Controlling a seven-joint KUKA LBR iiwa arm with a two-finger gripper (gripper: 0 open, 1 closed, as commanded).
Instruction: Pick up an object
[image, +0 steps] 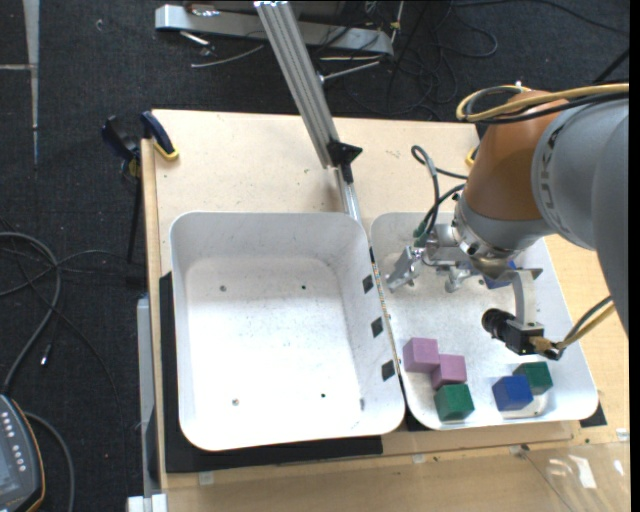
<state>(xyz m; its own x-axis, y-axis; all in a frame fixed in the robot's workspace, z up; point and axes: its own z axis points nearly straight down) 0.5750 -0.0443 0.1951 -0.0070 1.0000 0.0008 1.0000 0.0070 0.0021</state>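
Green (454, 402) and blue (512, 392) blocks lay just below the pincer (470, 268), pink ones (434, 360) nearer beneath it, clustered in the right bin (388, 240). Whether the pincer was spread or pinched, I couldn't tell; it hung poised above for picking.

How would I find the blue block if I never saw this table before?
Look at the right-hand white bin, the one under the grey and orange arm. Go to its near edge, where the blocks sit. The blue block is beside a green block, and it is the bin's one blue thing.
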